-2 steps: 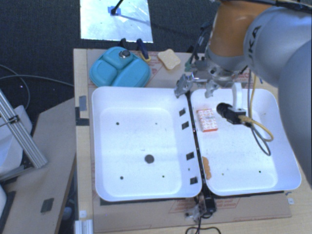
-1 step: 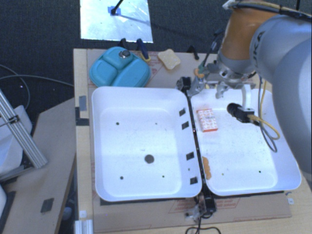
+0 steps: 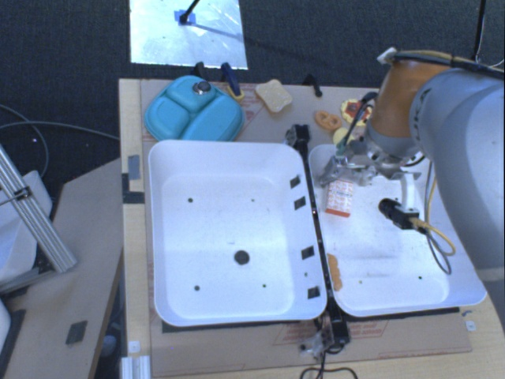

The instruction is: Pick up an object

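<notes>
Hanging under fingers [image 3: 341, 174]: small packet [image 3: 339, 198], long axis upright, in right bin [image 3: 410, 290] | finger state: cannot tell

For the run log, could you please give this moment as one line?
gripper: low in right bin, far-left corner | fingers: unclear | red-and-white packet: just below it | grasp: unconfirmed

Blue lidded tray [image 3: 194, 111] behind left bin [image 3: 170, 212]

arm [image 3: 465, 133] cut off at the right edge, pincer [image 3: 347, 172] fingertips too blurred to tell
</notes>
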### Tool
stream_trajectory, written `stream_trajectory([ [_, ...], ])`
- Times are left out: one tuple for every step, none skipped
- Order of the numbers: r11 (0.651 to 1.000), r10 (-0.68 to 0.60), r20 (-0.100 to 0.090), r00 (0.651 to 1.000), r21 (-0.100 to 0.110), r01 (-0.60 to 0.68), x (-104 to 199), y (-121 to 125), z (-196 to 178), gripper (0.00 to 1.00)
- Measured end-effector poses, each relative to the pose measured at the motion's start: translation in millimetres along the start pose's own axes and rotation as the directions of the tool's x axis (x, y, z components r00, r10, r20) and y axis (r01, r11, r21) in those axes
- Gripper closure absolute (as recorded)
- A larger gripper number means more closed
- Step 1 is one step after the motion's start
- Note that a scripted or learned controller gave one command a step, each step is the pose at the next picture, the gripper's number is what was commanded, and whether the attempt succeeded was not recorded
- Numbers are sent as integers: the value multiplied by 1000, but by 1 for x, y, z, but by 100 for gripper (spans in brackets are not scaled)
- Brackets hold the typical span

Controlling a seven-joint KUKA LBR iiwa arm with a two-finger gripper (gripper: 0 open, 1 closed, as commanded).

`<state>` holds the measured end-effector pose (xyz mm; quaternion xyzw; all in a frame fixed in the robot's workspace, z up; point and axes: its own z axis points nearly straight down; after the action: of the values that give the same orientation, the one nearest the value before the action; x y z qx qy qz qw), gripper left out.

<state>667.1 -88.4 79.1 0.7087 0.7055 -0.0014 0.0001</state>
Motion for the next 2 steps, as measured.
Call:
stream_trajectory([
  [1000,-7,-1,1000,-5,7,5,2,-6,0],
  [1000,-4,-1,1000,-9,4,-1,-91,-8,0],
])
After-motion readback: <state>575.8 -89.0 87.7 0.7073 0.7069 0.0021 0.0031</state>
